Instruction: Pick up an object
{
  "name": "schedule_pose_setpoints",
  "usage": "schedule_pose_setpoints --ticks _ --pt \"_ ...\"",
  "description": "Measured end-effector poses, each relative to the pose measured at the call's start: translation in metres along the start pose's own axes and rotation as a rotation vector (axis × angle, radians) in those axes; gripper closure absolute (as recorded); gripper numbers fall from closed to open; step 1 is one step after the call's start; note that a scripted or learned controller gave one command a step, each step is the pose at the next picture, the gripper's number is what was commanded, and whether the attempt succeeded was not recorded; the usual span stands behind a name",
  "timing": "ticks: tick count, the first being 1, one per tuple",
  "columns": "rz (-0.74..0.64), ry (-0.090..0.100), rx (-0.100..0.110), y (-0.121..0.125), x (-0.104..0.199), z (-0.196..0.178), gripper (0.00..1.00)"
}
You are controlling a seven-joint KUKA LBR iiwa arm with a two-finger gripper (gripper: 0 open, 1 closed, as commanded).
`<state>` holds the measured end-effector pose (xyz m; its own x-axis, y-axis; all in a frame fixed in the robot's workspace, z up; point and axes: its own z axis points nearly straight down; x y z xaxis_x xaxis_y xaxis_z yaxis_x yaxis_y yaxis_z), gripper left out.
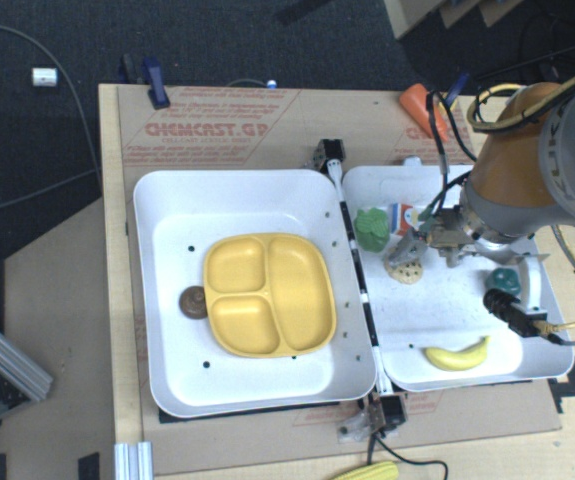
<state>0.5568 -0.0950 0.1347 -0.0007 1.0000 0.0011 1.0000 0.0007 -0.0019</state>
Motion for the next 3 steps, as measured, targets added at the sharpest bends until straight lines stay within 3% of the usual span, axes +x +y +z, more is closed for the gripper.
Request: schedule_pose_setpoints --ticks 1,2,3 --pt "0.000 -0.002 -0.003 0.063 -0.025 0.050 0.00" --pt "-0.001 -0.003 -0.004 0.110 -0.014 0.049 0.00" --pt "-0.001 -0.005 -0.007 0.111 -0.014 0.039 1.00"
